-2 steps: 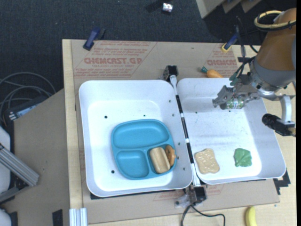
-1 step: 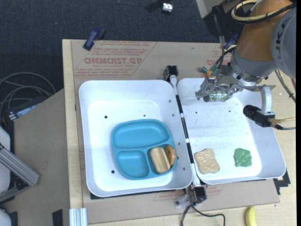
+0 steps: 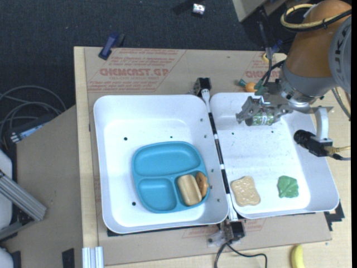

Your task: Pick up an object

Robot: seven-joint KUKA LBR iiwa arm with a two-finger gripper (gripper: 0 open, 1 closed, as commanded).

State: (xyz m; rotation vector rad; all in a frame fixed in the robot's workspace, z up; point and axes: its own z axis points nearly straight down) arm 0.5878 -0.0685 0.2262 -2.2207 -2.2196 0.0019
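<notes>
Hovering at the 12 o'clock end of the right-hand shallow white bin [image 3: 312,202], the grey two-finger hand [image 3: 259,115] sits well apart from the nearest pickable things. A tan cracker-like flat piece [image 3: 245,191] lies toward 6 o'clock of it, a green crumpled leaf-shaped piece [image 3: 288,186] toward 5 o'clock. Finger state: cannot tell, tips blurred against clutter.

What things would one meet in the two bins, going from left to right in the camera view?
Blue tray → bread roll → cracker → green piece. The hand hangs over the right bin, further back.
</notes>
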